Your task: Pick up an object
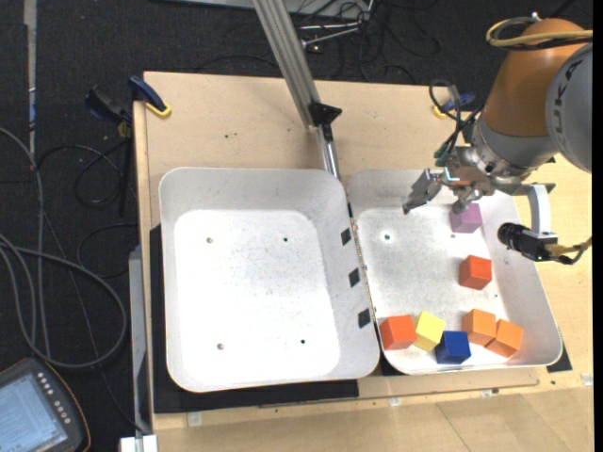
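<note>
Camera view: a wooden bench [236, 121] seen from above at a slant, bearing two shallow white bins side by side.
Left bin [179, 252]: nothing but its speckled white floor shows inside.
Right bin [405, 252]: holds every block — seven in all.
Orange blocks: four — one alone at mid-bin [476, 272], one at the front edge on the left [398, 331], and two touching each other near the front right corner [481, 325] [508, 336].
Yellow block [429, 330]: one, just beside the front-left orange block.
Blue block [453, 347]: one, touching the yellow block, between it and the orange pair.
Purple block [464, 218]: one, toward the back of the right bin, well apart from the front row.
Arm [537, 92]: grey and orange, reaching in from the right over the back of the right bin.
Gripper [443, 191]: spread wide — one dark finger [419, 194] juts out to the left, the other sits right above the purple block.
Grip: nothing is seen between the fingers; the purple block lies just beneath the right-hand one, and whether they touch cannot be told.
Clamps: two blue-and-yellow ones, one at the bench's back left corner [146, 94], one at the back right [450, 102].
</note>
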Controlling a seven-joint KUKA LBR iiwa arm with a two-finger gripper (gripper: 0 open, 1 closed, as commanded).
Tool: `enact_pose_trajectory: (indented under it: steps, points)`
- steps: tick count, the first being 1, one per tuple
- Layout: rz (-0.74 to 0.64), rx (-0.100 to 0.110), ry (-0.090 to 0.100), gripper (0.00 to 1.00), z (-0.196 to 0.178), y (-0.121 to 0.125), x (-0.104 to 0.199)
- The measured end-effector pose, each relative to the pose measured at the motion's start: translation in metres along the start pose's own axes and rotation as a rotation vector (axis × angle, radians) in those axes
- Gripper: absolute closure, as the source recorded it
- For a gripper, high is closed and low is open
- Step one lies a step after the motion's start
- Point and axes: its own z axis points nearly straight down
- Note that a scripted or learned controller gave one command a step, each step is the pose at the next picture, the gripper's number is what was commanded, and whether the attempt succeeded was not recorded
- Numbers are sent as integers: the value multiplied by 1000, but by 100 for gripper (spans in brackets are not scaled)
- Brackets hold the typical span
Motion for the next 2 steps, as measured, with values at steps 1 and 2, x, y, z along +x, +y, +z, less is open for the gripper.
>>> enact_pose_trajectory:
  steps: [1,2]
  points:
    - [0,-5,-1,0,-3,1,0]
    - [-2,1,-1,0,58,7,4]
